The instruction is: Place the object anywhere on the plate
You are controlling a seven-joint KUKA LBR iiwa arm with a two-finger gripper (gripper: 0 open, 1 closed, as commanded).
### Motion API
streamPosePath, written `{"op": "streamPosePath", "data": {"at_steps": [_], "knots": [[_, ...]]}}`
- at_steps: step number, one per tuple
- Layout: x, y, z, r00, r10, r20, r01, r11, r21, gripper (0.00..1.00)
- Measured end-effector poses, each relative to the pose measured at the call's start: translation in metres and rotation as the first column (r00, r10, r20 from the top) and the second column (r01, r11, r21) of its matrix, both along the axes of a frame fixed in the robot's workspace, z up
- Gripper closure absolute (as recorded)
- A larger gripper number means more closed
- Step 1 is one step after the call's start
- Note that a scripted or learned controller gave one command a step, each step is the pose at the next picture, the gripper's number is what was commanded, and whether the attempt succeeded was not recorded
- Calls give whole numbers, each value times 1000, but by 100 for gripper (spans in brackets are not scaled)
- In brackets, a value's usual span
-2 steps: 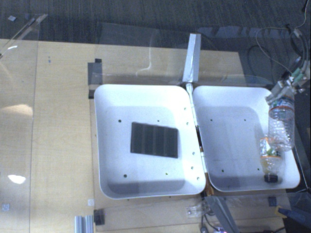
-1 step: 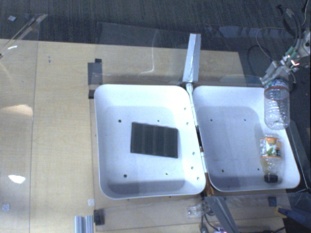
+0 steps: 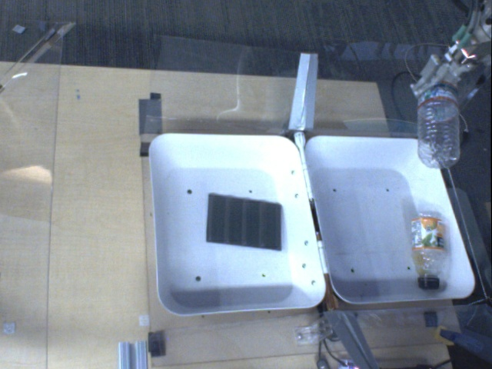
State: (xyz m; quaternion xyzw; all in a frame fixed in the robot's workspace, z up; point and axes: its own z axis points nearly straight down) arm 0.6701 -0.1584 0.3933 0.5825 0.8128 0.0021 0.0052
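Two white bins on worktop [image 3: 77, 206], one dark plate, two bottles.
Left bin [image 3: 165, 206] holds the ribbed dark plate [image 3: 244, 221]; right bin [image 3: 369, 283] holds one small bottle [image 3: 427, 248] lying near its right wall; tool [image 3: 446, 66] at upper right pinches one clear bottle [image 3: 439, 129], hanging above the right bin's far corner.

Slanted overhead view of both bins [image 3: 231, 148]

A dark ridged plate [image 3: 244, 221] lies flat mid-floor in the left bin [image 3: 173, 206], with bare white floor on every side of it. Well right of the plate, a small bottle [image 3: 427, 250] lies in the right bin [image 3: 361, 206].
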Motion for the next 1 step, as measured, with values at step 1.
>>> {"op": "streamPosePath", "data": {"at_steps": [1], "knots": [[0, 0, 0, 1000, 0, 0, 0, 1000, 0, 0]]}}
